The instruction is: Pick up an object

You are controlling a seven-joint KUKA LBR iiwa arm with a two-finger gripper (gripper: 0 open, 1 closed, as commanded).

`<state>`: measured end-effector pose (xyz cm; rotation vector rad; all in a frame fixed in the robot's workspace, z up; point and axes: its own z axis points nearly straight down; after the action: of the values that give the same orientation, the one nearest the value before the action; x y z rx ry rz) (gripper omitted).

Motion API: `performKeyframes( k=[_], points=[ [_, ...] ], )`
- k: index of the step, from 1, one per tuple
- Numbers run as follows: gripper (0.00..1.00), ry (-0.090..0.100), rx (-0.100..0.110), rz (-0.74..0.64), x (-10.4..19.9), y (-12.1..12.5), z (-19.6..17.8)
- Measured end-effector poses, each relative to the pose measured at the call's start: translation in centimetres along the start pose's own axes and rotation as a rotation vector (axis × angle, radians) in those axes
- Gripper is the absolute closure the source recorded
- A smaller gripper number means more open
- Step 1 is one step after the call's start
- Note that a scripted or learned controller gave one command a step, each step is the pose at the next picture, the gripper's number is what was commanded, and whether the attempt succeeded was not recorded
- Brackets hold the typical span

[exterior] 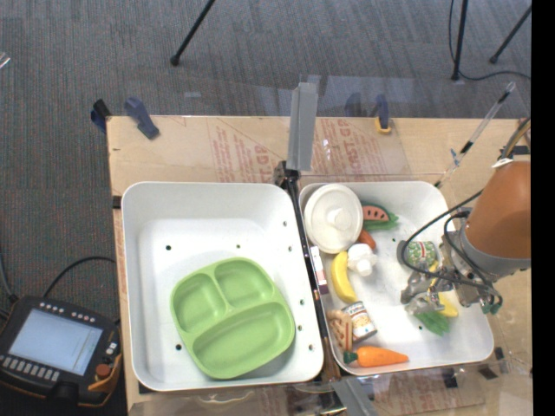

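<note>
Clutter filled the right-hand shallow white bin (434, 196): a white round lidded bowl (333, 217) at its far left corner, a toy watermelon slice (379, 214) just beside it, a yellow plastic banana (342, 276) below, a small white cup-like piece (360, 259) touching the banana, a small printed can (360, 321) lying near the front, an orange toy carrot (378, 357) along the front wall, and a green-labelled round tin (421, 253) toward the middle. The left-hand white bin (147, 224) held a light green divided plastic tray (231, 317).

The grey arm with its orange band (507, 211) reached in from the right, and the two-finger gripper (431, 295) sat low over the right bin's near-right area, directly above a small yellow and green toy piece (440, 312). Whether the tool was released or clenched could not be told from this slanted view; cables and the wrist body hid its tips, and nothing was clearly seen between them.

As a judgement, the likely target was that yellow and green piece, and the risks were plain. It lay small and flat against the bin floor, so a closing grip could skid over it or pinch one edge and drop it on the lift. The green-labelled tin stood just beside the approach and could be knocked aside. The bin's right wall was close, leaving little room for correction.
</note>
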<state>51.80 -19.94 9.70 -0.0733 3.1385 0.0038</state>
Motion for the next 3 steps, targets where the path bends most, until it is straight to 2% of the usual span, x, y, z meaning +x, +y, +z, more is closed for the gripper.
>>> performKeyframes(
  k=[1, 2, 3],
  points=[
    [1.0, -0.005, 0.001, -0.005, -3.7, 5.2, -5.5],
    [1.0, 0.0, 0.0, -0.052, -6.1, 8.2, -5.8],
    [1.0, -0.007, 0.001, -0.198, -10.7, 13.8, -13.2]
  ],
)
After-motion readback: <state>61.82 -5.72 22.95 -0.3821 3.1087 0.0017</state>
